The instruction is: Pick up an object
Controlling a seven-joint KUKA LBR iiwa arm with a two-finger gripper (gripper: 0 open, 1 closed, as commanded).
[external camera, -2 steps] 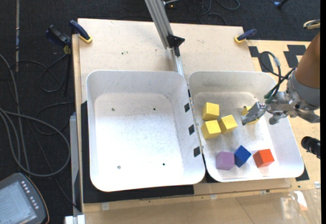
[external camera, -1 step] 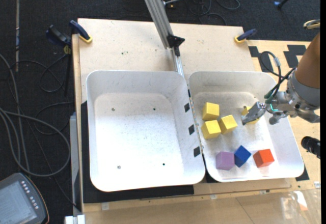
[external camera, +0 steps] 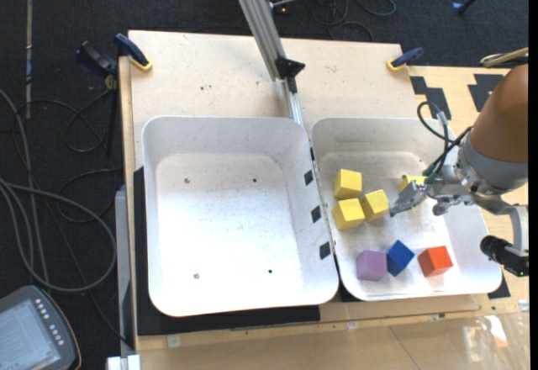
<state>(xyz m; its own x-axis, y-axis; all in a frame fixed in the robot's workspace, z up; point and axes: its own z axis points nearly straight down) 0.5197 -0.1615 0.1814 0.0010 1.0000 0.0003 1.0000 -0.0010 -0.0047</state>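
No text, label, brand or number can be read anywhere. The black-and-tan block pattern (external camera: 458, 91) on the bench, just right of the right bin's (external camera: 370, 126) far corner, carries no letters. The handheld screen (external camera: 34, 333) well left of the left bin (external camera: 223, 129) is too blurred to read.

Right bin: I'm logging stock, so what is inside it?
The right bin holds three yellow blocks, a purple block, blue block and orange block. The gripper covers part of its floor.
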